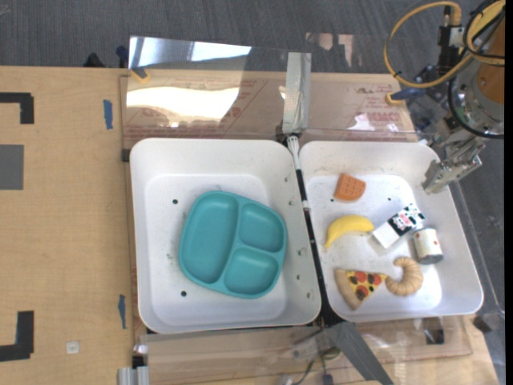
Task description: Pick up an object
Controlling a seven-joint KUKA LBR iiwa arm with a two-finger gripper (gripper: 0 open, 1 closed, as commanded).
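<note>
Pincer [450,167] up at the far right edge of the right bin [465,287], hanging over the rim with nothing between its fingers; from this angle I cannot tell how wide they stand.

Now the field, biggest first. Left bin [152,167], white and shallow, carries the teal divided plate [232,244], three compartments, lying flat near the middle. Right bin sits just beside it, sharing the centre seam, and that's where all the pickable pieces are.

Pizza slice [358,285] lies at the near side, point toward the bin's near edge. Croissant [407,277] is just right of it, curled, close to touching. Banana [347,229] lies in the middle, curving toward the seam. Black-and-white carton [401,224] is right of the banana, tipped on its side, and the small silver can [428,245] lies just beside it, on the carton's near right. Orange waffle piece [349,188] lies alone toward the far wall, well apart from the pincer.
</note>
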